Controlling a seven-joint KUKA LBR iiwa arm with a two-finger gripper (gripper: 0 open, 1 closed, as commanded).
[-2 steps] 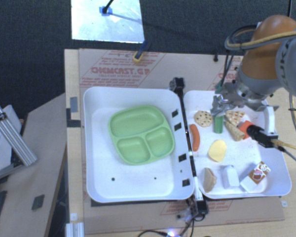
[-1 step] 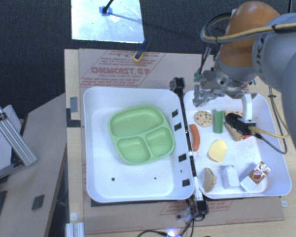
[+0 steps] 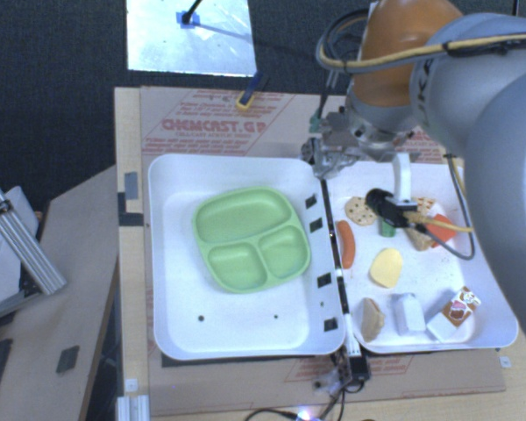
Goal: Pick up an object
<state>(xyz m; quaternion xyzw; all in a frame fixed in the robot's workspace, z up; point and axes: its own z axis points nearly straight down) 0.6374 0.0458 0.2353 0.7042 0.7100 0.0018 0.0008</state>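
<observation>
Gripper (image 3: 321, 161) is hovering over the upper end of the divider between the two bins, upper middle of frame. Can't tell whether it's open or closed from this angle, and nothing is showing in its grasp. Arm (image 3: 495, 112) is coming in from the right edge, with the orange band (image 3: 403, 29) sitting at upper right.

Left bin (image 3: 171, 235) is holding a green divided plate (image 3: 245, 239), lying flat near the centre.

The pick candidates are all lying in the right bin (image 3: 428, 273):
- cookie (image 3: 359, 210) at upper left, just below and right of the gripper
- red-orange sausage-shaped piece (image 3: 345, 244) lying along the divider, below the cookie
- yellow piece (image 3: 387, 268) at mid-bin
- brown lump (image 3: 372, 318) at lower left
- pale grey block (image 3: 408, 312) just beside the lump
- white box (image 3: 443, 326) and small cupcake toy (image 3: 464, 303) sitting together at lower right
</observation>
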